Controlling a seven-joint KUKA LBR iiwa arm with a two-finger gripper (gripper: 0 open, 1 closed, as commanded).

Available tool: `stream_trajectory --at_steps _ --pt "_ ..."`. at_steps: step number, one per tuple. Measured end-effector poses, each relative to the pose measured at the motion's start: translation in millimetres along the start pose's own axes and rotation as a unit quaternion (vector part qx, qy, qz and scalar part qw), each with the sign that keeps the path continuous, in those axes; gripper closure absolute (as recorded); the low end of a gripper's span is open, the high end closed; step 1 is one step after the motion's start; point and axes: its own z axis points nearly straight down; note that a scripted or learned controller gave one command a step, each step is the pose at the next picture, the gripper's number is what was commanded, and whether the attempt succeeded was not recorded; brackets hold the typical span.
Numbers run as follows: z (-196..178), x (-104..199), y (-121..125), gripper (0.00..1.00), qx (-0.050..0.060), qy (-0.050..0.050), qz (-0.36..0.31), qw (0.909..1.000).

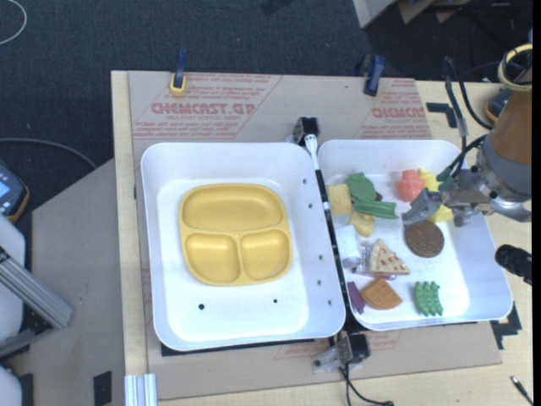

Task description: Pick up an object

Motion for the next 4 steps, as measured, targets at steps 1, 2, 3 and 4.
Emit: stream_trajectory --at_steps 1,2,3,4 --pt "-6 0 3 0.00 -0.007 -0.001 -0.001 1.0000" --pt "44 -7 10 0.00 -0.004 0.000 -0.001 1.0000" --pt "105 -8 3 0.00 -0.003 0.000 -0.001 1.0000" --pt "141 -5 12 0.00 -0.016 0.002 -0.002 0.9999"
